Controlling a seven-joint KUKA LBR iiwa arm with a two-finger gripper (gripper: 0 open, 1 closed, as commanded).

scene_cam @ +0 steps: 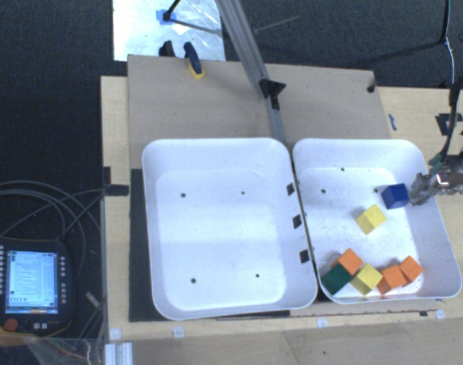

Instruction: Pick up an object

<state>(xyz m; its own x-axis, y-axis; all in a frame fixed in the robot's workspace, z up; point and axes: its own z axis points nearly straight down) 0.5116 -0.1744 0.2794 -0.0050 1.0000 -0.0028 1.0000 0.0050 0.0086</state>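
Observation:
The right white bin [345, 152] holds several small cubes. A blue cube [395, 195] lies near its right wall, with a yellow cube [371, 219] just below and left of it. Along the front wall sit an orange cube [350, 261], a green cube [337, 279], another yellow cube [366, 279] and two more orange cubes [402, 273]. My gripper [429, 186] reaches in over the bin's right rim, just to the right of the blue cube and very close to it. Whether it touches the cube is unclear.
The left white bin [216, 152] stands beside the right one, with black clips [296, 220] along the shared edge. A grey pole [246, 40] slants over the board behind the bins. A teach pendant [26, 284] lies at the far left.

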